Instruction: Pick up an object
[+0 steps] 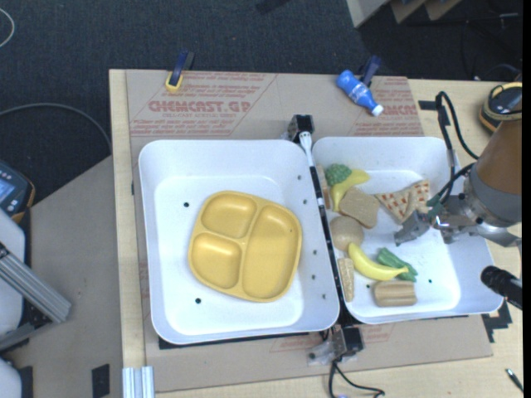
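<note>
Banana (371,264) — just below-left of gripper (412,229), apart, right bin (440,293).

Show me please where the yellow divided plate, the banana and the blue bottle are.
yellow divided plate (246,245), camera view, on its middle where the dividers meet.
banana (371,265), camera view, on the middle of its curved body.
blue bottle (358,91), camera view, on its blue body, above the right bin.

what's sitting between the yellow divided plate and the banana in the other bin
In the camera view, between the yellow plate and the banana run the two bins' adjoining rims, then a pale roundish food piece.
</note>
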### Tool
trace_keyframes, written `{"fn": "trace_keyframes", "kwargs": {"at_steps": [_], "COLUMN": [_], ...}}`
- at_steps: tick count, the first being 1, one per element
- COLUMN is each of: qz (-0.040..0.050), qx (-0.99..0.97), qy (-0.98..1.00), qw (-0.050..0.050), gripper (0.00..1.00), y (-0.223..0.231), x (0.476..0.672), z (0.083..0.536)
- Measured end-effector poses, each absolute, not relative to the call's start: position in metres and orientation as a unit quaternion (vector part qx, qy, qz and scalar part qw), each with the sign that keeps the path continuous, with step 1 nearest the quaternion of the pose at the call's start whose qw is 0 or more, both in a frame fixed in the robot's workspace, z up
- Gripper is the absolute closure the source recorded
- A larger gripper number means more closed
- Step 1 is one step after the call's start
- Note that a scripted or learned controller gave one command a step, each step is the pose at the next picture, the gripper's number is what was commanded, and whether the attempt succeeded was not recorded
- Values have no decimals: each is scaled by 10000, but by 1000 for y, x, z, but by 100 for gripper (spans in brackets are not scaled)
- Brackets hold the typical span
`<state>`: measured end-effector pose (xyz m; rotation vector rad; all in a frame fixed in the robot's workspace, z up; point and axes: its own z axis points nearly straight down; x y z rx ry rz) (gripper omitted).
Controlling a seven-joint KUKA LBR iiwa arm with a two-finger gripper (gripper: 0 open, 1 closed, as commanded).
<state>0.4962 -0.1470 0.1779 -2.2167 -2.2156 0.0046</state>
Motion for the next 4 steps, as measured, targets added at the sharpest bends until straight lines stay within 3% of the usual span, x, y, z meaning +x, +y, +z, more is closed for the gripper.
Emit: {"fn": "trace_keyframes", "kwargs": {"at_steps": [2,3,4], "qz": [7,-5,-16], "qx": [-7076,-7079,-7064], "qy": [-7066,-7063,-7078], "qw": [19,-8,-33], "gripper": [0,100,100], "y": [-138,-139,-131], "x": [494,495,503], "z": [82,95,150]}}
